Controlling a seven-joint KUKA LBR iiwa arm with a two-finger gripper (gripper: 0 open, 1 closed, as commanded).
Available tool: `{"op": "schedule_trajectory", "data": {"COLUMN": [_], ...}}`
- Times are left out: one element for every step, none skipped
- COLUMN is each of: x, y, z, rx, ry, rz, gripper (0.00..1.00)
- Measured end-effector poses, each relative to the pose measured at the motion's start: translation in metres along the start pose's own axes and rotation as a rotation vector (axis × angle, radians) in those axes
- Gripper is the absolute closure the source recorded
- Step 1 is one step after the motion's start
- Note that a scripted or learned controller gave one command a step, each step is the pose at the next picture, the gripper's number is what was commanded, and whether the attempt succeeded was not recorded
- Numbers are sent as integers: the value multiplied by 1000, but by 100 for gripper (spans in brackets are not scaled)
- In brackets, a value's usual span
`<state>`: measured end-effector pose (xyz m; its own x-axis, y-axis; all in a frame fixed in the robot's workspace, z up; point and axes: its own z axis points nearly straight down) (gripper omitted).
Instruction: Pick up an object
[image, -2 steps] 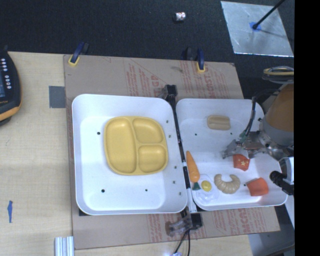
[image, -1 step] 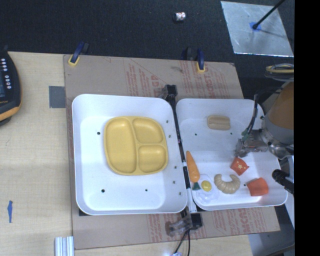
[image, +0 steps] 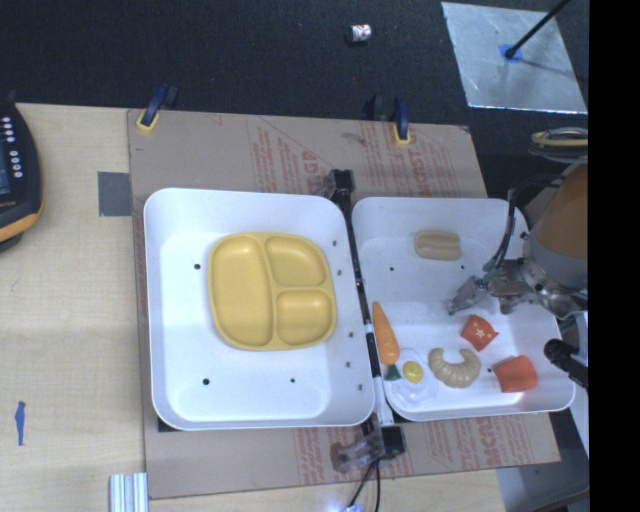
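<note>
Here the pincer (image: 480, 292) hangs open near the right bin's (image: 400, 212) far edge.

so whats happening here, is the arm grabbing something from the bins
The gripper hangs over the right bin, above a red block, with nothing seen in its grasp. A beige piece, carrot, croissant, fried egg and second red piece all lie loose. The left bin holds a yellow divided plate.
</note>
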<state>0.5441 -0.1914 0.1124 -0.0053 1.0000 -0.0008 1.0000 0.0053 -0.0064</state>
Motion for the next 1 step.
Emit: {"op": "schedule_trajectory", "data": {"x": [14], "y": [-39], "z": [23], "rx": [3], "ry": [4], "rz": [2], "gripper": [0]}}
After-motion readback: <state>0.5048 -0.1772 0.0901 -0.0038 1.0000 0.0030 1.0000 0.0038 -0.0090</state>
